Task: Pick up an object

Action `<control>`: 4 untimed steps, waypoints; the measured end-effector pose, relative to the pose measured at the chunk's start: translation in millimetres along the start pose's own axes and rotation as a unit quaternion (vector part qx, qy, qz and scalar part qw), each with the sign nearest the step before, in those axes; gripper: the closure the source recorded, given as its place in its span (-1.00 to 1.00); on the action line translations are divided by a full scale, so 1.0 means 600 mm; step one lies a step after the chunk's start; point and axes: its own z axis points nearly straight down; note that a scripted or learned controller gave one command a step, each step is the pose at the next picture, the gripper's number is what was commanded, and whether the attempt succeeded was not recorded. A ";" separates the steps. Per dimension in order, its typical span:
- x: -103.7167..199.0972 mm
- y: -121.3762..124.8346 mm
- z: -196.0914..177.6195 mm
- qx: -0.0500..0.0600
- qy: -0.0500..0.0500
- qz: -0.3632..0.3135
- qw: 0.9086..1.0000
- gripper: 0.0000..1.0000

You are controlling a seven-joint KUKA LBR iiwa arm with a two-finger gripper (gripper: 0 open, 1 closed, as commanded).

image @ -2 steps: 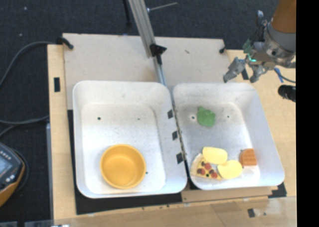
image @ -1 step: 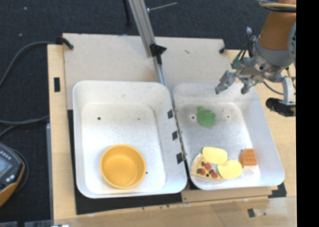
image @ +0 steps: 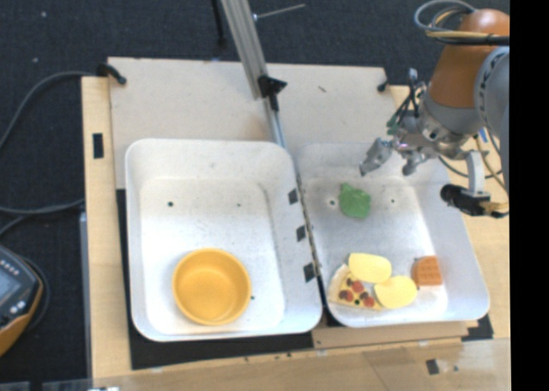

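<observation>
Bottom edge: yellow bowl (image: 211,286) we see at 6 o'clock in left bin (image: 154,166).
Green lump (image: 354,201): crumpled, leafy, no clear long axis, upper middle of right bin (image: 463,252).
Right bin 6 o'clock: pizza slice (image: 350,289), two yellow pieces (image: 382,279), orange block (image: 427,271).
Gripper (image: 393,160): fingers spread, nothing held, at the lump's 1 o'clock.

Gripper (image: 391,159) hangs over the right bin's (image: 455,252) far edge, fingers spread, nothing between them. Green lump (image: 354,201) lies just below and left of the fingertips. Yellow pieces (image: 382,279) and orange block (image: 427,271) sit well below; yellow bowl (image: 211,285) far left
</observation>
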 end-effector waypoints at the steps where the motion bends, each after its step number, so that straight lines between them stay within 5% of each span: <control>1: -0.010 -0.002 0.104 0.000 0.000 0.000 1.000 -1.00; 2: -0.012 0.002 0.077 -0.005 -0.001 0.000 1.000 1.00; 4: -0.018 0.006 -0.119 -0.004 0.000 -0.002 1.000 1.00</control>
